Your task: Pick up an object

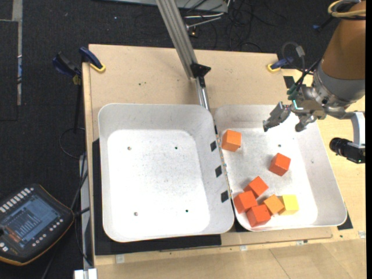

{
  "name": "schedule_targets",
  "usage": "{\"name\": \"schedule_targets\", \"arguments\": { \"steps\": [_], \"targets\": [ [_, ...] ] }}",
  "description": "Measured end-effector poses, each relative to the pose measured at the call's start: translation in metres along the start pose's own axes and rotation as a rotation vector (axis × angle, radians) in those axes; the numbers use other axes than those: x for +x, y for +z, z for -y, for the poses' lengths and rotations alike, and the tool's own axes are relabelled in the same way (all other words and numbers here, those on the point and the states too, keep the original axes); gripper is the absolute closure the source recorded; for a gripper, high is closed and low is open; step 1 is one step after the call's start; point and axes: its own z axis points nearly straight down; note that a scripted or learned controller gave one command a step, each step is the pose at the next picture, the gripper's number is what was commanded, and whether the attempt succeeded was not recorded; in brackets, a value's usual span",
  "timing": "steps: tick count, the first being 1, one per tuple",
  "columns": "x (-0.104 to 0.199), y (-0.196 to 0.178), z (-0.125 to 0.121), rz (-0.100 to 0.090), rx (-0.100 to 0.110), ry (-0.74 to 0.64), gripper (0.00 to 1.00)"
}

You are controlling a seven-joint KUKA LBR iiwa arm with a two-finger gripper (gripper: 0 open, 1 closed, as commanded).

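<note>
above the right bin [325, 173], the end effector [288, 120] hangs spread apart, bare, near a light-orange cube [231, 140].

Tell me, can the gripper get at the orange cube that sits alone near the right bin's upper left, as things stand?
Probably yes. The gripper hangs above the right bin, to the right of that orange cube. The cube sits apart from the other blocks, though close to the bin's left wall.

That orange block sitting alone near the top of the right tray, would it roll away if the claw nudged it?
Probably not: the orange block looks cube-shaped with flat faces, so it should slide rather than roll. It seems rigid and likely light.
</note>
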Motion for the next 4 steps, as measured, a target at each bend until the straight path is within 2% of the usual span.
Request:
{"name": "schedule_targets", "arguments": {
  "steps": [1, 2, 3, 4],
  "targets": [
    [0.0, -0.002, -0.001, 0.001, -0.003, 0.001, 0.0],
    [0.0, 0.041, -0.001, 0.001, 0.001, 0.002, 0.0],
    [-0.006, 0.103, -0.001, 0.0, 0.003, 0.003, 0.0],
    [-0.002, 0.15, 0.002, 0.001, -0.005, 0.002, 0.0]
  ]
}}
